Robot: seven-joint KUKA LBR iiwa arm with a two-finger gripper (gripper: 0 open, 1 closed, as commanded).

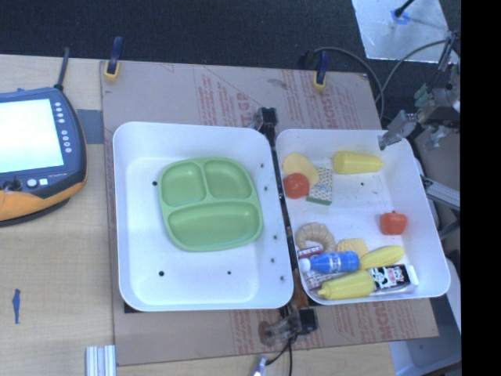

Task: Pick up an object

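Poised at the right bin's [427, 210] far corner, its grasp state impossible to tell, the gripper [389, 138] would do best dropping squarely onto the yellow toy [357, 162] just beside and below it, well apart from the red ball [393, 223] and the crowded corn cobs [381, 256] nearer the camera.

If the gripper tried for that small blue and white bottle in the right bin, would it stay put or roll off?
The bottle lies on its side and looks round, so it may roll. It probably slips easily, being smooth plastic. The corn cob and pretzel crowd it, which could stop it rolling.
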